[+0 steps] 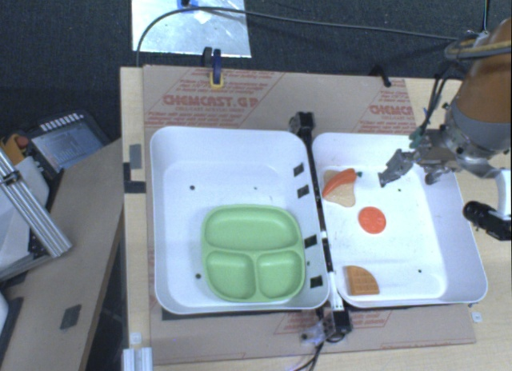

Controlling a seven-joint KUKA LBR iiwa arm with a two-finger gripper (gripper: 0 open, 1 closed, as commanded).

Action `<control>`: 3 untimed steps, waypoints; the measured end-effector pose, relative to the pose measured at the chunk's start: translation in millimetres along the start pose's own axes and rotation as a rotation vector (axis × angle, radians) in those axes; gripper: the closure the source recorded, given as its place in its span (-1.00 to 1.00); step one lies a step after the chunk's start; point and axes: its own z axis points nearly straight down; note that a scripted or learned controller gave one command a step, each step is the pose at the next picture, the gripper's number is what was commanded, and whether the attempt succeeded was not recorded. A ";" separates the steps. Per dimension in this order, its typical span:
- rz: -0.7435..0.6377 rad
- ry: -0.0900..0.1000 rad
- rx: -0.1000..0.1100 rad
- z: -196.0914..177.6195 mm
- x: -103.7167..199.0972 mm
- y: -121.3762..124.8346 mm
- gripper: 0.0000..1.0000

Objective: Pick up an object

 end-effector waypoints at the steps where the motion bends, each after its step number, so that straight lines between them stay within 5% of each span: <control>1: -0.002 -0.001 -0.010 -5.6 0.1 1.9 -1.00; 3: 0.000 0.000 -0.006 98.4 -8.4 -13.2 -1.00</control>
